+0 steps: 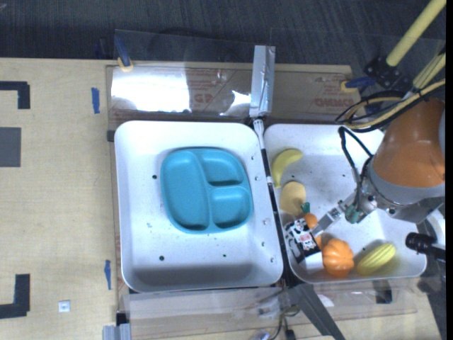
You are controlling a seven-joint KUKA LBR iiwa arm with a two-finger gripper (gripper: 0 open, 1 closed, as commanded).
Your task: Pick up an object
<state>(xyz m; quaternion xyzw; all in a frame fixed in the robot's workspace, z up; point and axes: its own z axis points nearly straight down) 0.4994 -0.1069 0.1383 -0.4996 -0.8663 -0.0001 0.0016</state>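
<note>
The step in hand looks like the approach and descent, with nothing yet lifted; the pincer (324,224) hangs low in the right bin (333,154), just behind and to the left of the orange pumpkin-like toy (337,256), and whether it is open or closed I cannot tell, for its tip is small and seen at a slant; nothing visibly sits between its tips

Nearest the camera, the orange toy lies by the bin's front wall; a yellow oval toy (376,257) lies just to its right, and a black, white and red piece (301,239) just to its left, hard against the bin's left wall; behind the orange toy and left of the pincer sits a small orange and green bit (309,218), then a pale yellow piece (292,195), and farthest a yellow-green curved one (287,163)

The next move, I judge, calls for settling on one piece and closing squarely on it; the orange toy or the small bit are closest

Room is tight to the left of the orange toy, where things crowd the wall; the bare floor behind and to the right of it gives freer passage for lifting out
</note>
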